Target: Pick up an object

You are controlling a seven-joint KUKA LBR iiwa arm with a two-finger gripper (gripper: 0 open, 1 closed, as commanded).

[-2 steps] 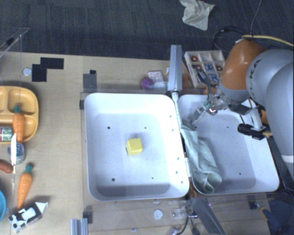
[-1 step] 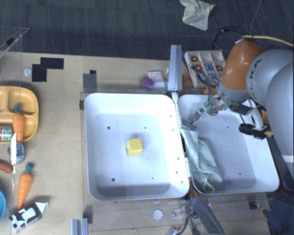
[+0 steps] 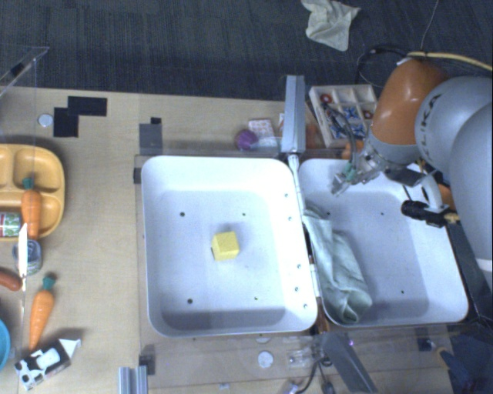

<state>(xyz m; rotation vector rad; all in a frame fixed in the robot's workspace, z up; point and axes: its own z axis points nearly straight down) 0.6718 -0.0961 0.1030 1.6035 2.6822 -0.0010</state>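
A small yellow block lies near the middle of the left white bin. A pale green cloth is crumpled along the left side of the right bin, against the divider. My gripper hangs over the back left corner of the right bin, above and behind the cloth, with nothing seen between its fingers. The grey arm with its orange band reaches in from the right.
To the left of the bins a yellow tray holds a toy carrot, with another carrot and small toys below it. Behind the bins sit a purple ball, a box of tools and a crumpled rag.
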